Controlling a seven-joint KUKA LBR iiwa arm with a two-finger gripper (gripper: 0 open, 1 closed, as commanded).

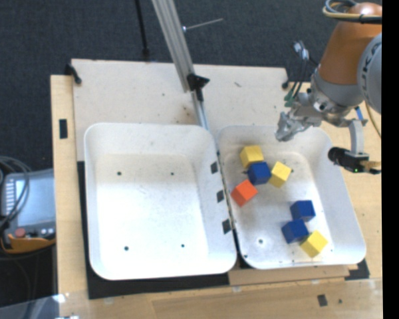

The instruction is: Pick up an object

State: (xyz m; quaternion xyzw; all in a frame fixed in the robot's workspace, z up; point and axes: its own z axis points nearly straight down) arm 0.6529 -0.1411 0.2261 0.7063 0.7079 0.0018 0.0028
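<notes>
Showing smooth, faintly glossy white plastic in both bins (153, 198), speckled with dark flecks. Looking matt and painted on the coloured cubes (259, 173). Appearing as pale raw wood across the worktop (133, 92). Gleaming as ribbed metal along the slanted rail (173, 35).

No text, label or number seems legible at this resolution.

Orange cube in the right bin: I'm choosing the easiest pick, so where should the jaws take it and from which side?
Take the orange cube from straight above, across the two side faces that look toward the bin's front and toward the divider, which look free. A blue cube sits close against its upper right corner, so avoid closing along that line. The gripper sits above the bin's far edge.
</notes>
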